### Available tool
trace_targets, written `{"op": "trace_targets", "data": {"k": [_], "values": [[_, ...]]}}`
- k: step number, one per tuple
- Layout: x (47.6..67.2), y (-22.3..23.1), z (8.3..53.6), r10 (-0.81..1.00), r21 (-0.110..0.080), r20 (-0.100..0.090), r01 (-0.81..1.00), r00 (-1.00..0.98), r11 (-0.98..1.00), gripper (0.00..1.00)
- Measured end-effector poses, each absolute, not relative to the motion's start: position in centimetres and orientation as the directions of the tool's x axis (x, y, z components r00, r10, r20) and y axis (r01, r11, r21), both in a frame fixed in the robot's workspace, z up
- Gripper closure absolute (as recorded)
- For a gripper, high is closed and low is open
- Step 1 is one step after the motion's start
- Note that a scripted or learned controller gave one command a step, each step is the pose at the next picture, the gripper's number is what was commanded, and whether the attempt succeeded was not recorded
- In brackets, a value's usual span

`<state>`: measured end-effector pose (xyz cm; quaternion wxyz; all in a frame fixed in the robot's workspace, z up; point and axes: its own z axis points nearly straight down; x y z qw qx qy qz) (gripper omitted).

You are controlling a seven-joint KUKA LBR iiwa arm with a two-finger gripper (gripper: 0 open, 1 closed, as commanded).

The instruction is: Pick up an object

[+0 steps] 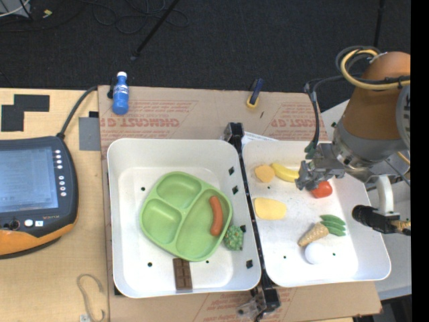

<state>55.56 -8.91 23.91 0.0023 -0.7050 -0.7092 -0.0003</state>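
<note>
My gripper (310, 178) hangs low over the right bin (375, 263), at the end of the grey arm with the orange band. A small red tomato (323, 190) lies just to its lower right, touching or nearly touching the dark gripper body. A banana (285, 173) and an orange piece (264, 174) lie just left of the gripper. Further forward are a yellow fruit (269, 208), an ice-cream cone (313, 233), a green pod (334, 225) and a white egg (314, 253).
The left bin (127, 260) holds a green divided plate (164, 213) with a sausage (216, 215), a broccoli (234, 237) and a chocolate bar (182, 276). A black divider (244, 200) separates the bins. A tablet pendant (33, 183) sits far left, a blue bottle (120, 94) behind.
</note>
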Motion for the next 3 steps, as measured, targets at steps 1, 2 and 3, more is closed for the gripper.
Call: {"op": "trace_targets", "data": {"k": [1,2,3], "values": [[55.3,-4.3,24.1,1.0,-0.004,0.003,1.0,-0.005,0.005,1.0],[54.0,0.5,23.2,1.0,-0.006,0.002,1.0,-0.004,0.004,1.0],[53.8,1.2,22.5,1.0,-0.005,0.001,1.0,-0.001,0.001,1.0]]}}
